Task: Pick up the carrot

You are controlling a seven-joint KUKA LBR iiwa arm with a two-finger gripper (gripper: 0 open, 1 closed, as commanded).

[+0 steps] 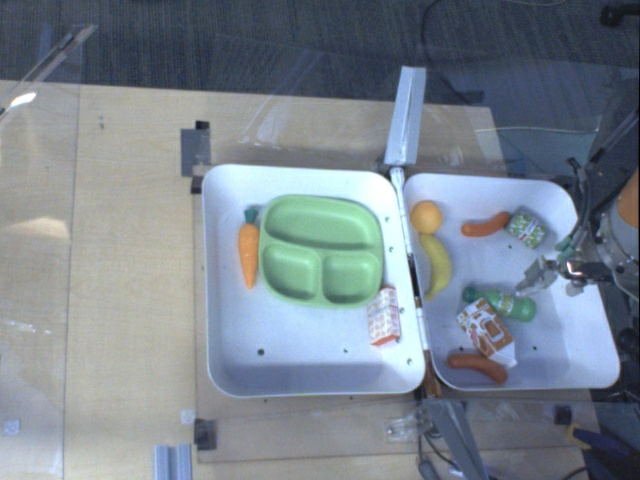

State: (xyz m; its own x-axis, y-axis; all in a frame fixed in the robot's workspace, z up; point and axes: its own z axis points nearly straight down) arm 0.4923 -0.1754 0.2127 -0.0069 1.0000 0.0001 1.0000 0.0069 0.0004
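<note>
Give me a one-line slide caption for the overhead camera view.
Gripper over the right bin, near the green bottle; carrot lies in the left bin beside the green tray.

The arm is cut off by the right edge.

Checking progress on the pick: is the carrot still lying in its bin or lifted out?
Lying in the left bin: the carrot rests flat beside the green tray.
</note>
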